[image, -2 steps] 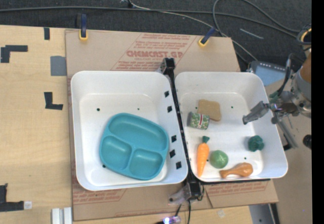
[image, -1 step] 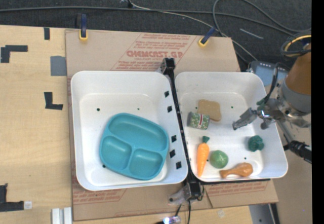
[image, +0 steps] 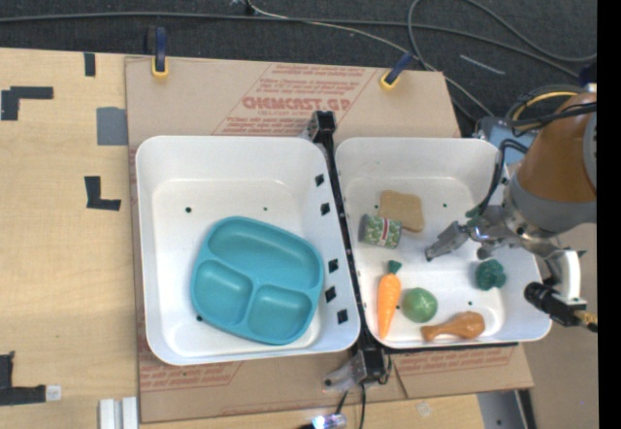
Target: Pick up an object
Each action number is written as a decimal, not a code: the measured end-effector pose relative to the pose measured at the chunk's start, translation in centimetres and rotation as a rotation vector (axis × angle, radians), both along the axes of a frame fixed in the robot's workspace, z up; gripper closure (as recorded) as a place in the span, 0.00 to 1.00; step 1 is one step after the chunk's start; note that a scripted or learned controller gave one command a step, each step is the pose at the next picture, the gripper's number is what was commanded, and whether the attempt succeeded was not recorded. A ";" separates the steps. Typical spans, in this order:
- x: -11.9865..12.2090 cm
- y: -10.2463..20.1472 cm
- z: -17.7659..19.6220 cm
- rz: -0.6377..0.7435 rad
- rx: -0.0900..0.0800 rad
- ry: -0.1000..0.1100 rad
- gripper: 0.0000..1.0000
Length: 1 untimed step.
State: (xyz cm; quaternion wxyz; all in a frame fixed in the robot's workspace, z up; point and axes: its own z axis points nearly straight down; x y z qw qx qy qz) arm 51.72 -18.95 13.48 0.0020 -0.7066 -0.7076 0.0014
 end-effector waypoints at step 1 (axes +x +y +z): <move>0.0 0.0 -5.2 -0.001 -0.003 -0.005 0.00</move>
